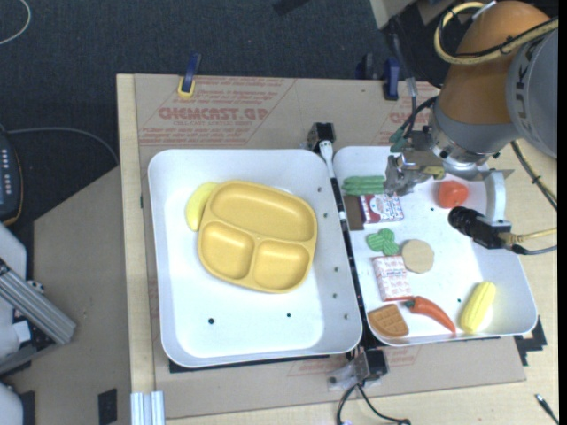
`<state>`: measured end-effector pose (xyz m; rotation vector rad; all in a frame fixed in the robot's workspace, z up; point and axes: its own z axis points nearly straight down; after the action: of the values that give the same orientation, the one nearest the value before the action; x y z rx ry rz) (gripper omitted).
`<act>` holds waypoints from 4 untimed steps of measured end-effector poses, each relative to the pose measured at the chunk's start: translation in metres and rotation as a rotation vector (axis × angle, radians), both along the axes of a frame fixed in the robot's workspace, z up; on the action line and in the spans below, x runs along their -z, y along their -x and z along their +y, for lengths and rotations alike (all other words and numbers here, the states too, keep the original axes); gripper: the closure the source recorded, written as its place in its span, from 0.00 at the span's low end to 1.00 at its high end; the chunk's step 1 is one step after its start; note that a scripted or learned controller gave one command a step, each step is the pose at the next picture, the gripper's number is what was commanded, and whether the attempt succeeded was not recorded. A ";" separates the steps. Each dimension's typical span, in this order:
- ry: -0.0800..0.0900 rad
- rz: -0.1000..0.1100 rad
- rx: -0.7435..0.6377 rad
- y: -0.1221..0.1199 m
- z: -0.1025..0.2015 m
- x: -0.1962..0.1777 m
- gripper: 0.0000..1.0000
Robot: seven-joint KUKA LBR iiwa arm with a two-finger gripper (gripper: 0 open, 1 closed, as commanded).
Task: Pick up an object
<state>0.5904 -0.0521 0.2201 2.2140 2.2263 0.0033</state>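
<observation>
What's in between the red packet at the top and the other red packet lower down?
A small green toy sits between the upper red packet and the lower red packet in the right bin, seen from the overhead camera view.

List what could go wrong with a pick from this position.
1. The end effector hangs where the green pod and the red-and-white packet lie close together, so it may push one aside or catch both.
2. It is also near the right bin's back wall, which may block its descent.
</observation>
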 end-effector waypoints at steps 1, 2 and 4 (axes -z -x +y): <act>0.000 0.000 0.002 -0.015 0.042 0.001 1.00; 0.000 0.001 0.003 -0.016 0.070 0.003 1.00; 0.000 0.000 0.004 -0.014 0.079 -0.011 1.00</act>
<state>0.6047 0.0264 0.2314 2.2182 2.2216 0.0037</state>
